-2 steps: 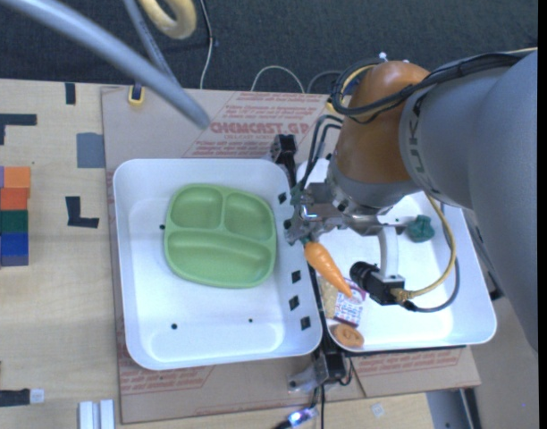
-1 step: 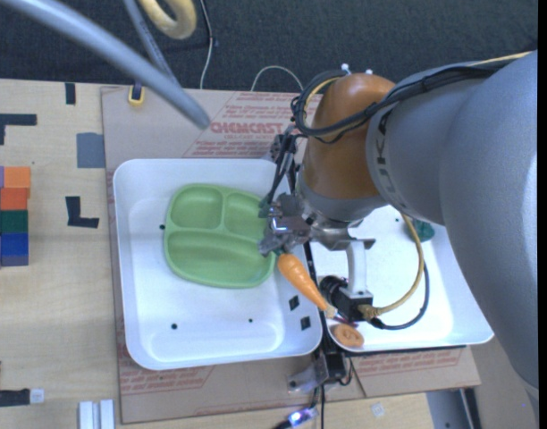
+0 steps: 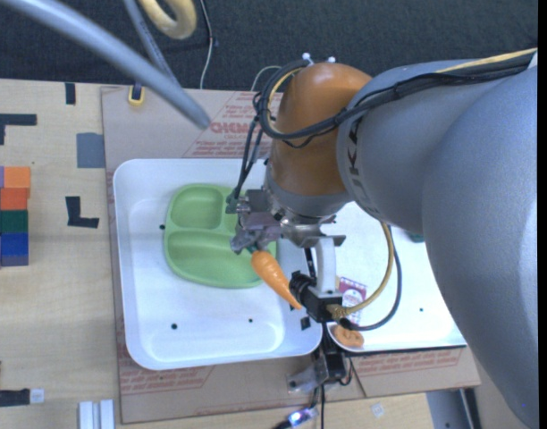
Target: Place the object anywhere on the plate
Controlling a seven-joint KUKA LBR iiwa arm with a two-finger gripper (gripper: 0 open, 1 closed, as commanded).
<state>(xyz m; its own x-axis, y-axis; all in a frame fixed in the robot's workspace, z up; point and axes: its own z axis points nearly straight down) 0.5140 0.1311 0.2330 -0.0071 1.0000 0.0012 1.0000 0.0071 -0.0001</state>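
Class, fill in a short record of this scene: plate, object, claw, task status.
plate: green, divided, in the left white bin
object: orange carrot, slanted at the plate's lower right rim, mostly beyond it
claw: over the plate's right side, by the carrot's thick end
task status: carrot not clearly resting on the plate

Toy carrot (image 3: 273, 277): orange; tapered; set aslant; thick end up-left at the plate's right rim; thin tip down-right over the left bin (image 3: 211, 338) floor | Plate (image 3: 195, 226): light green; divided into compartments; lying flat in the left bin's upper middle; right edge partly hidden
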